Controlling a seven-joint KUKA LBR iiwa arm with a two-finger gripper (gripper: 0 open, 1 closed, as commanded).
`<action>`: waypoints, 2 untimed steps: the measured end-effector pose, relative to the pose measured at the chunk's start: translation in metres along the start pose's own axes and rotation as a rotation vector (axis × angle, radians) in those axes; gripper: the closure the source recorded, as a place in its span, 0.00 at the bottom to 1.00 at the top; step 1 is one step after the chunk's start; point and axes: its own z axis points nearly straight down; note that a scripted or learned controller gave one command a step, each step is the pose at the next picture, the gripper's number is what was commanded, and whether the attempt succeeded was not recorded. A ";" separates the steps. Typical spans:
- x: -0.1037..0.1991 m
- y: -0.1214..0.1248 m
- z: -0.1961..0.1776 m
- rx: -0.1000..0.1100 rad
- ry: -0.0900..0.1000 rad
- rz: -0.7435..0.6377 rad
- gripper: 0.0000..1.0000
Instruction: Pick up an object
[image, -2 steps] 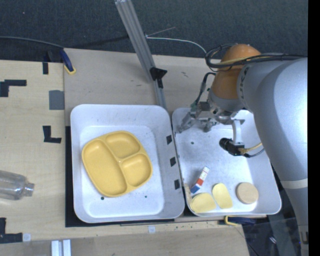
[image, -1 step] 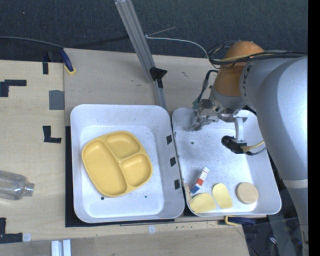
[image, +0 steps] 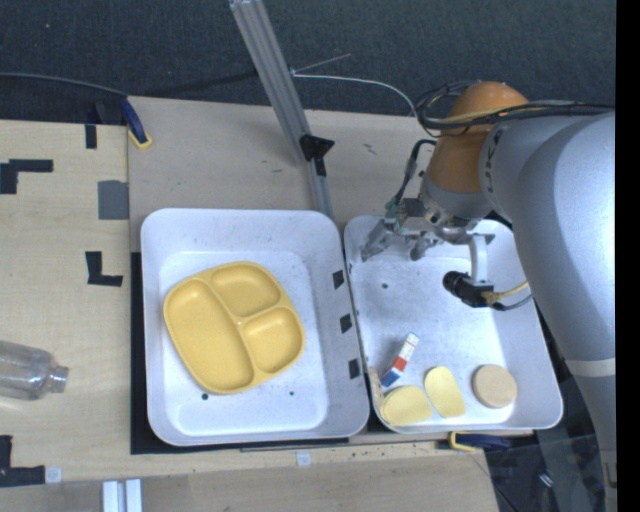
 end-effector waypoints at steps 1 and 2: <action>0.001 0.000 -0.010 0.000 0.002 0.000 1.00; 0.001 0.000 -0.010 0.000 0.002 -0.001 0.00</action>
